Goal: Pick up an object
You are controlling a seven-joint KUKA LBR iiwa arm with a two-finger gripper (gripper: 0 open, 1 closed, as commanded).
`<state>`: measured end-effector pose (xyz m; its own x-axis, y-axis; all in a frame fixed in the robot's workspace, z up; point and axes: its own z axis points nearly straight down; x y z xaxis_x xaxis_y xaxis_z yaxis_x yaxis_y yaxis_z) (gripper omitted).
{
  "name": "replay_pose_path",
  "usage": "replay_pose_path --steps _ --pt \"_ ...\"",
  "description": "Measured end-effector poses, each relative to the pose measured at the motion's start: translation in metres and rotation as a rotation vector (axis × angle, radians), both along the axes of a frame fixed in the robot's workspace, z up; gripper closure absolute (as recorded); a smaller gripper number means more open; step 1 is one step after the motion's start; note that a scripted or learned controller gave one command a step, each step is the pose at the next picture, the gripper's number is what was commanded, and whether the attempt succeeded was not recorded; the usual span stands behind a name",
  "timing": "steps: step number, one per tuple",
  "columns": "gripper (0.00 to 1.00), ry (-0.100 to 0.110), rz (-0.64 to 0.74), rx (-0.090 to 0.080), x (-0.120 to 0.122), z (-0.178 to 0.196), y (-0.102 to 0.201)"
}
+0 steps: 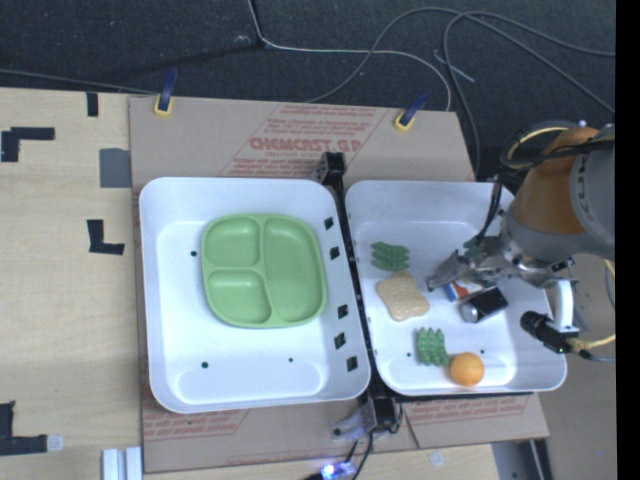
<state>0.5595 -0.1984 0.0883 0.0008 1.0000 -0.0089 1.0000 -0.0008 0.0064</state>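
- I see the gripper (452,276) low in the right bin (420,200); I cannot tell its state.
- Beige sponge (402,296) lies just left of it; orange ball (466,369) sits near the front wall.
- Green plate (264,270) rests in the left bin (170,268).

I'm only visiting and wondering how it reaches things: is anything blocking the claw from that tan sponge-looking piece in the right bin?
Nothing visible does. The claw hangs just right of the tan piece, with only bare floor of the right bin between them. The green toy lies off to the side.
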Motion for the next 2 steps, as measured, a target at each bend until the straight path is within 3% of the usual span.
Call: replay_pose_path --steps 1,2 --pt "1.0 -0.008 0.003 0.003 0.003 0.014 0.002" --pt "1.0 0.001 0.002 0.007 0.005 0.075 -0.005"
